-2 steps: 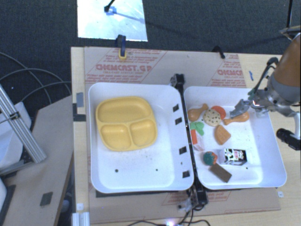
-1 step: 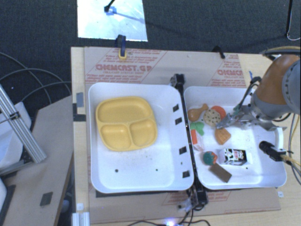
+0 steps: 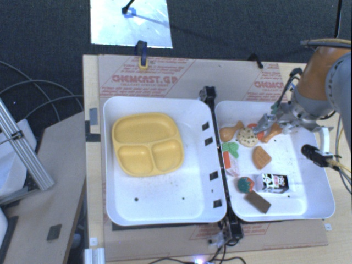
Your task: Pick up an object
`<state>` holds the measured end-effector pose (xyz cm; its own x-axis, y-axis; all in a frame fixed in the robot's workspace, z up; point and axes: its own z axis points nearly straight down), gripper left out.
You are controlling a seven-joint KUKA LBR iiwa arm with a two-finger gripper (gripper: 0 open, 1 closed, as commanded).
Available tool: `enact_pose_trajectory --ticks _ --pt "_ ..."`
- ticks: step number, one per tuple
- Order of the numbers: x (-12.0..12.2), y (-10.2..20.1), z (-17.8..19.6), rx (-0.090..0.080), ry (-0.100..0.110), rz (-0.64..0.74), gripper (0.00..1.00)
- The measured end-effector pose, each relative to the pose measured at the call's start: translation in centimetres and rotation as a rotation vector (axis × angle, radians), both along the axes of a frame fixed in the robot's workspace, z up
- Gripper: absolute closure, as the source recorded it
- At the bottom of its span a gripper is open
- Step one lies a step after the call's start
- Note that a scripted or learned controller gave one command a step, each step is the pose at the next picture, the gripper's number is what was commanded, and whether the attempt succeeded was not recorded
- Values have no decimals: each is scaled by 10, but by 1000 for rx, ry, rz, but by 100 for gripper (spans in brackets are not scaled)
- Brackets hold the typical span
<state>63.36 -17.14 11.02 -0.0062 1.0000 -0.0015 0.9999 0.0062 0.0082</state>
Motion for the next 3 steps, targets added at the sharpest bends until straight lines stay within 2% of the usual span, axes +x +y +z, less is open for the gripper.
enact_pose_trajectory --ticks 1,2,3 --pt "38 -9 16 -1 0 0 0" --pt "-61 -31 45 -1 7 -8 0" --pt "-16 21 33 1 5 2 0"
